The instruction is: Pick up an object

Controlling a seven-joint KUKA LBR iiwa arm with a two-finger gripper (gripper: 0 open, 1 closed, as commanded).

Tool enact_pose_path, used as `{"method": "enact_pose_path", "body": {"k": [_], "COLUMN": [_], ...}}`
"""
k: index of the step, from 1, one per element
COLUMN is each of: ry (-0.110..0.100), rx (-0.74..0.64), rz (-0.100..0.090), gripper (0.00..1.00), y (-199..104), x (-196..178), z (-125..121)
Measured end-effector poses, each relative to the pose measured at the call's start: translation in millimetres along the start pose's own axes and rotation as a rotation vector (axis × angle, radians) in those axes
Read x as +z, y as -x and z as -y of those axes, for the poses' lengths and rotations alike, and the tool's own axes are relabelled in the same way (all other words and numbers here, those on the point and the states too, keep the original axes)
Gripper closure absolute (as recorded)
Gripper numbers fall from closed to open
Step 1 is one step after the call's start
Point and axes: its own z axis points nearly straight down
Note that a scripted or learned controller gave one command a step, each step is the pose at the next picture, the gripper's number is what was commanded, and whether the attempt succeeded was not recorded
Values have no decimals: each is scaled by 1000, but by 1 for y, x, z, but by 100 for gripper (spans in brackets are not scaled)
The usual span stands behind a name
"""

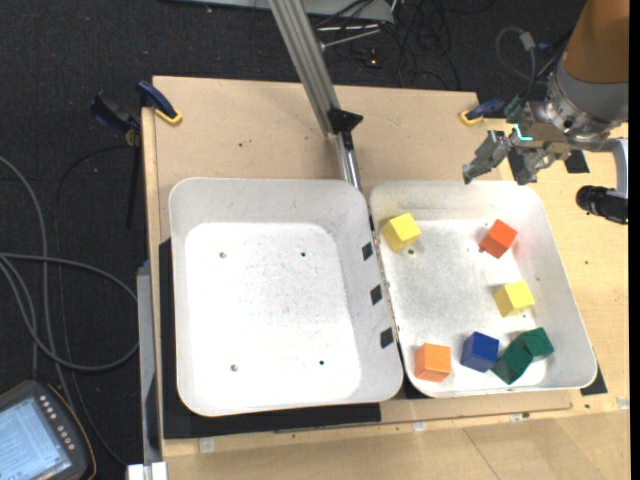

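The right bin point(560, 268) holds several small cubes. A yellow cube point(402, 231) lies near its far left corner, and a red-orange cube point(498, 238) sits at the far right. A second yellow cube point(514, 297) rests mid-right. Along the near edge are an orange cube point(432, 361), a blue cube point(480, 351) and two dark green cubes point(525, 353) touching each other. My gripper point(505, 160) hangs over the bin's far rim, above and beyond the red-orange cube. It is open with nothing between its fingers.
The left bin point(200, 268) lies beside the right one, their rims meeting in the middle. A slanted metal pole point(305, 48) runs down to a clamp at the bins' far junction. Clamps point(160, 103) sit at the bench's far corners.
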Motion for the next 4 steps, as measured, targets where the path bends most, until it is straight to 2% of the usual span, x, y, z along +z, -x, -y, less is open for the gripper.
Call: {"method": "enact_pose_path", "body": {"k": [1,2,3,4], "ry": [4,-2,-3,4], "rx": [-1,-2,0,4], "rz": [2,0,0,1], "gripper": [0,0,0,0], "y": [0,-2,-10,-4], "x": [-3,59,120,163], "z": [-1,-7,-2,-2]}}
